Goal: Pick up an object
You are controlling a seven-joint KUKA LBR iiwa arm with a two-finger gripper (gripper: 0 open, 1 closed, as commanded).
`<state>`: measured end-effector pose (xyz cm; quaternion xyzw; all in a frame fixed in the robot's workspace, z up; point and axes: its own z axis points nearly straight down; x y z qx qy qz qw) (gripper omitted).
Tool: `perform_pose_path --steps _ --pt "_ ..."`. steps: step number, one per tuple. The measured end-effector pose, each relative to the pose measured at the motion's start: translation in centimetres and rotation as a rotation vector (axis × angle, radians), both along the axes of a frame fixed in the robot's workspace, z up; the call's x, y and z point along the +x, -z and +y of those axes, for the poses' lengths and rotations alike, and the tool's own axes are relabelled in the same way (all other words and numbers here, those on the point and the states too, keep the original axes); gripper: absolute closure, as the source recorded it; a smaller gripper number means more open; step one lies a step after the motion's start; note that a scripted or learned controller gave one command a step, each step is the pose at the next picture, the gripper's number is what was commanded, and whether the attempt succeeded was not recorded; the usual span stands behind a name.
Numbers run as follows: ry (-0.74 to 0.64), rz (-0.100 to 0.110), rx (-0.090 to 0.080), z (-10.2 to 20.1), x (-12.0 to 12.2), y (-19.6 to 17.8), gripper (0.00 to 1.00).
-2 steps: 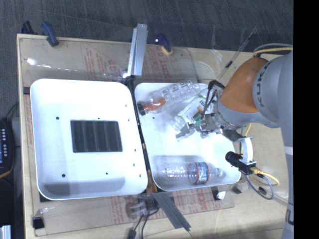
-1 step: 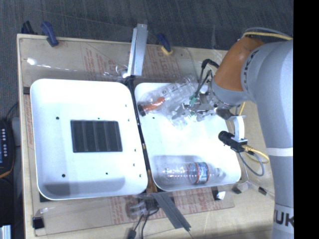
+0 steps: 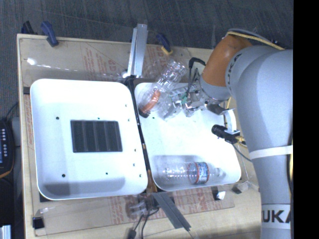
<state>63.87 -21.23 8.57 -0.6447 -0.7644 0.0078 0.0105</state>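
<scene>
The grey arm (image 3: pixel 264 128) reaches in from the right, its orange band (image 3: pixel 222 63) showing above the wrist at the far right corner of the right bin (image 3: pixel 199 138). The end effector (image 3: pixel 192 102) sits low over the far part of that bin, among a cluster of clear plastic items; whether it is open, closed, or gripping anything cannot be told, since the wrist and the clutter hide it.

Just left of the end effector lies a crumpled clear plastic bottle (image 3: pixel 172 76), tilted against the far rim of the right bin. Beside it, nearer the divider between the bins, is a small clear piece with an orange part (image 3: pixel 148 102). More crinkled clear plastic (image 3: pixel 169 108) lies between that piece and the end effector.

Along the near edge of the right bin a clear water bottle (image 3: pixel 192 172) lies on its side, its red and blue label toward its right end, well apart from the end effector.

The left bin (image 3: pixel 50 113) holds a dark ribbed rectangular tray (image 3: pixel 96 136) lying flat near its middle. Both bins rest on the table (image 3: pixel 75 54).
</scene>
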Motion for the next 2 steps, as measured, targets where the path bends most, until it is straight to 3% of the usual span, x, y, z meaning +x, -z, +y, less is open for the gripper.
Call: perform_pose_path --steps 1,2 --pt "0.079 -0.027 -0.004 0.3 1.8 -9.9 0.00" --pt "0.068 -0.048 -0.010 -0.1 1.5 -5.1 0.00"
